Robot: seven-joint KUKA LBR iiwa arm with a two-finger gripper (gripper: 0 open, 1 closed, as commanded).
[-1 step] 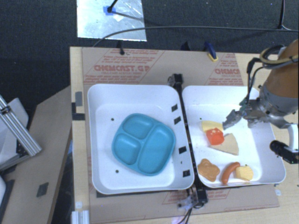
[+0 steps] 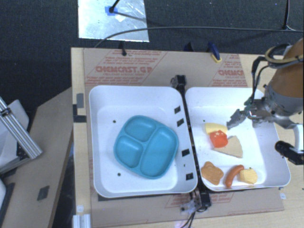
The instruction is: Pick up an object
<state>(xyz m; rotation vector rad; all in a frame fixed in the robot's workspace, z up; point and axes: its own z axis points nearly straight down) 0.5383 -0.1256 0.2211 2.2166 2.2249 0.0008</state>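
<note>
The right bin (image 2: 209, 103) holds several toy foods. A yellow wedge (image 2: 214, 127) lies near its middle, with a red block (image 2: 219, 139) just below it and a tan slice (image 2: 232, 147) to the right of that block. Along the front lie a brown bread-like piece (image 2: 212, 173), an orange-red sausage (image 2: 233, 175) and a small yellow piece (image 2: 248, 175). My gripper (image 2: 234, 121) hangs over the right bin, its tips just right of the yellow wedge and above the red block. Nothing shows between its tips.
The left bin (image 2: 104, 108) holds a blue divided plate (image 2: 146, 146). A black divider strip (image 2: 183, 122) runs between the bins. A shiny square sheet (image 2: 112, 13) lies beyond the bench at the back.
</note>
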